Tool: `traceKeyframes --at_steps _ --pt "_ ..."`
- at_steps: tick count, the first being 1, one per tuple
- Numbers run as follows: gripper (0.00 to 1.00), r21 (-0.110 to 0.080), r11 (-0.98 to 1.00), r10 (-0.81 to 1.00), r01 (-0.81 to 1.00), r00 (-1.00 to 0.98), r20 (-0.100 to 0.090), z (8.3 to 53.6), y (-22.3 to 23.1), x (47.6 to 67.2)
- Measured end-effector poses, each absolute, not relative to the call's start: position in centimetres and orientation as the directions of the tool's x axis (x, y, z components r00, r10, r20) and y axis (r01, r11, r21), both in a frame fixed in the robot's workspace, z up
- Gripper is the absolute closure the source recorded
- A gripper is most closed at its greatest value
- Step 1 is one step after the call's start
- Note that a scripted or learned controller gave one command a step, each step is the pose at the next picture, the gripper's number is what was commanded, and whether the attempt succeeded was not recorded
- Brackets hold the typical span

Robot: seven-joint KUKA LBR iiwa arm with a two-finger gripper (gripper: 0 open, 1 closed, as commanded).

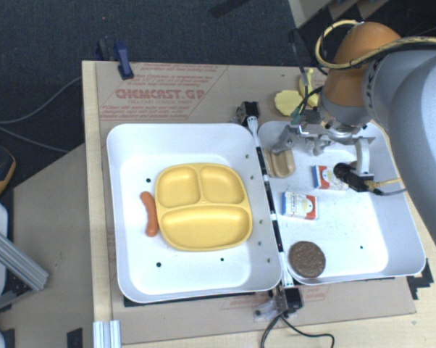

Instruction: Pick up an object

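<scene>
Two small cartons (300,206), labels unreadable; bench board (160,93) reads "CHEMCAST GP"; gripper (321,140) state indiscernible.

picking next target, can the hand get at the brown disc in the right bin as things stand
Probably yes: the disc lies flat and alone in the right bin's near corner, nothing on it. The close rim may crowd the hand.

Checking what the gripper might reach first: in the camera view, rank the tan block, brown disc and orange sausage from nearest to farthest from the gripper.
From the gripper:
1. Tan block, right bin, just below it.
2. Brown disc, right bin's near edge.
3. Orange sausage, left bin, beside the yellow tray.
</scene>
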State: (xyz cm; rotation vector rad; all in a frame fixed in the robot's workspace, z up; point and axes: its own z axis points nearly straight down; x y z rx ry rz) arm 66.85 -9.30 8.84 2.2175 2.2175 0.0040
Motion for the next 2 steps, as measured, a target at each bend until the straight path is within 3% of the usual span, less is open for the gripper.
traceKeyframes --at_steps 2 --pt "0.0 0.006 0.0 1.0 1.0 0.0 -0.002 8.84 -9.61 66.85"
